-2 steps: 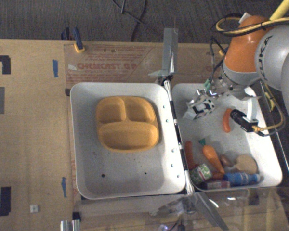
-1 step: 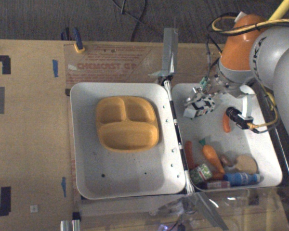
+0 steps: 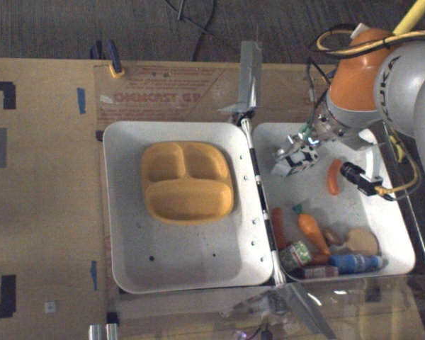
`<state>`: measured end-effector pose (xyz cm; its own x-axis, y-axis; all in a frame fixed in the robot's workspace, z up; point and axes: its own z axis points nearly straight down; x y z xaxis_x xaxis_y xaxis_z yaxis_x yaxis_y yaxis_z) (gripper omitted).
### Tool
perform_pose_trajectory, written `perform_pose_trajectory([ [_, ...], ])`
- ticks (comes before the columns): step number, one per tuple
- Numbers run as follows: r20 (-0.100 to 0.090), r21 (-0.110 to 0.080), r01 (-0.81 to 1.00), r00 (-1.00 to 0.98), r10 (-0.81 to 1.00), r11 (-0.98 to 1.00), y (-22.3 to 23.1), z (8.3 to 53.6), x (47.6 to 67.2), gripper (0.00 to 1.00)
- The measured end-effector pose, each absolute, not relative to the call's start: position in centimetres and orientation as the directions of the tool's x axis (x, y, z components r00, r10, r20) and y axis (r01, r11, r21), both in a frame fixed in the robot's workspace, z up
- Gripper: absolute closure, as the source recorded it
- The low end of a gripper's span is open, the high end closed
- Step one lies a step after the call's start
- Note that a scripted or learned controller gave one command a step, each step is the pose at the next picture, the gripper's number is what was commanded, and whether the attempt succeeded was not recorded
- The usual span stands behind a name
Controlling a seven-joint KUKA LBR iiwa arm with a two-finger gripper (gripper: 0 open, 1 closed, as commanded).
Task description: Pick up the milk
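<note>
My gripper hangs low over the upper left part of the right bin, under the orange band of the arm. Right at its tip lies a small white object with dark marks, which may be the milk carton. It is too small and too crowded by the gripper to tell whether it is held or just lying on the bin floor.
The right bin also holds an orange-red piece, a carrot, a thin red stick, a green can, a blue bottle and a tan round piece. A yellow compartment tray lies in the left bin.
</note>
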<state>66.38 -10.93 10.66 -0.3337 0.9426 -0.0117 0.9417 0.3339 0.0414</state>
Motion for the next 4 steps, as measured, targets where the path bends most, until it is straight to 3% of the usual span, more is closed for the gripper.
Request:
perform_pose_trajectory([
  [1, -0.024, 0.043, 0.927, -0.373, 0.928, 0.373, -10.4, 10.7, 66.0, 0.0],
  [2, -0.024, 0.032, 0.847, -0.53, 0.847, 0.531, -11.0, 10.7, 65.8, 0.0],
  [3, -0.02, 0.041, 0.844, -0.534, 0.845, 0.534, -10.5, 11.9, 66.1, 1.0],
  [4, -0.017, 0.037, 0.845, -0.534, 0.845, 0.534, -10.6, 11.8, 66.0, 0.0],
])
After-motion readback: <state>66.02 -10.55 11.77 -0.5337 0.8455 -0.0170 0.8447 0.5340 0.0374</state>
